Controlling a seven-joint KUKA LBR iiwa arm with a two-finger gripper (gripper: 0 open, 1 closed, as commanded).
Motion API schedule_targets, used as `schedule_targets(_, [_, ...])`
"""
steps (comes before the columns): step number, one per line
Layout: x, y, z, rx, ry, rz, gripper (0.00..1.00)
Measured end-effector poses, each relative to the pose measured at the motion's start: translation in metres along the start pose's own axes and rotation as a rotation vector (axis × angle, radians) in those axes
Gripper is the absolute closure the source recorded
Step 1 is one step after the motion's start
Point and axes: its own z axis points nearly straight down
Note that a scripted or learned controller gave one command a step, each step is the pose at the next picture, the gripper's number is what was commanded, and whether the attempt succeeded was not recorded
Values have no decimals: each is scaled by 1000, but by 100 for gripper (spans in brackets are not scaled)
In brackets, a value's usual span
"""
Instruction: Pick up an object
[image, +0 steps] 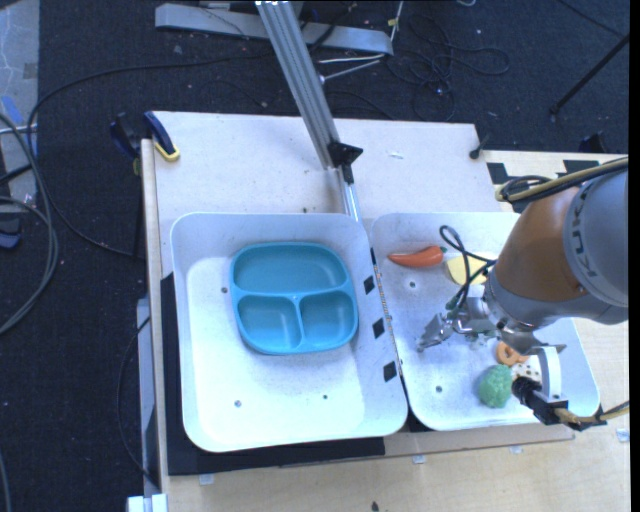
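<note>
Lying in the right bin (425, 405) are the candidates for the pick: an orange carrot-like piece (416, 257) near the bin's far left corner, a pale yellow item (459, 268) just beside it and partly hidden by a black cable, a fuzzy green ball (493, 386) toward the near side, and a small orange piece (509, 353) tucked under the wrist. None of them sits inside the gripper (432, 337), which hangs low over bare bin floor between the carrot and the green ball, apart from both. Whether it is spread or closed cannot be told; the metal parts there blur together and nothing shows as held.

The step in hand appears to be the approach, with no grasp made yet. The grey arm (570, 255) with its orange band reaches in from the right and covers much of the bin's right half. The next move likely calls for shifting sideways onto one object, the green ball or the carrot being nearest, then descending squarely over it before closing.

The left bin (200, 330) holds a blue divided tray (295, 298), well apart from the action, and both bins rest on the pale tabletop (260, 165).
</note>
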Motion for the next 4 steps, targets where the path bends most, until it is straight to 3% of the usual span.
schedule_targets(1, [-1, 2, -13, -6, -3, 2, 100])
schedule_targets(4, [-21, 1, -158, -4, -1, -3, 100])
